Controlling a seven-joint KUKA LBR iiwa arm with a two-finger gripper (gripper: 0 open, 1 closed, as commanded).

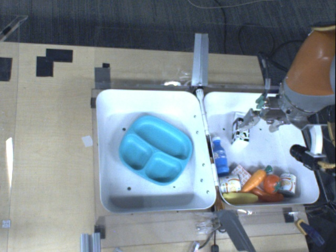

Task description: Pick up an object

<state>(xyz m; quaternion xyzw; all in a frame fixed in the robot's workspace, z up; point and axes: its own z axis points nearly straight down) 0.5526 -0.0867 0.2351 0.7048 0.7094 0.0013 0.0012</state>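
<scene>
My gripper point(241, 132) hangs over the upper middle of the right bin point(294, 146), above bare white floor. It sits apart from the objects, which lie along the bin's near edge. A blue bottle point(220, 159) lies against the bin's left wall, just below and left of the gripper. Farther toward the front lie a carrot point(254, 179), a red tomato point(271, 184), a yellow banana point(241, 197), a small can point(230, 185) and another can point(287, 182). I see nothing held in the gripper.
The left bin point(113, 193) holds a blue divided plate point(155, 148). A metal post point(200, 62) rises behind the divider between the bins. The arm's orange band point(315, 62) and grey wrist reach in from the right over the right bin's far corner.
</scene>
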